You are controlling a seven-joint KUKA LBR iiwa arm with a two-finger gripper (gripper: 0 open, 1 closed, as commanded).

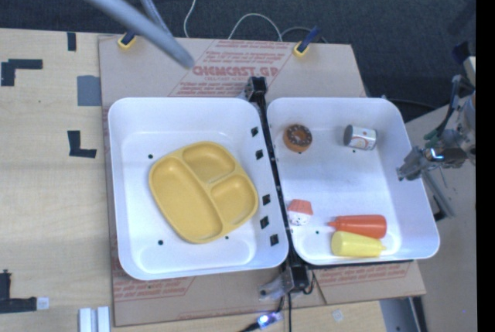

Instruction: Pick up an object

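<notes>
Seen from above, two shallow white bins sit side by side on a brown cardboard sheet [232, 63] laid across a wooden bench. The left bin [128, 245] holds a yellow divided plate [203, 191], lying flat and turned at an angle, near the bin's middle. The right bin [410, 168] holds five small things: a brown doughnut [298, 138] near its far left corner; a small silver can [360, 138] on its side to the right of the doughnut, well apart from it; a little red-and-white piece [299, 212] close to the divider between the bins; and, along the near edge, an orange-red bottle [360, 225] lying flat with a yellow bottle [356, 245] touching it just in front. At the right edge of the picture, outside the right bin's rim, the arm's end [437, 155] hangs low beside the bin, over none of its contents. Its gripper is too small and dark here to tell whether it is open or closed, and nothing can be seen in it.
</notes>
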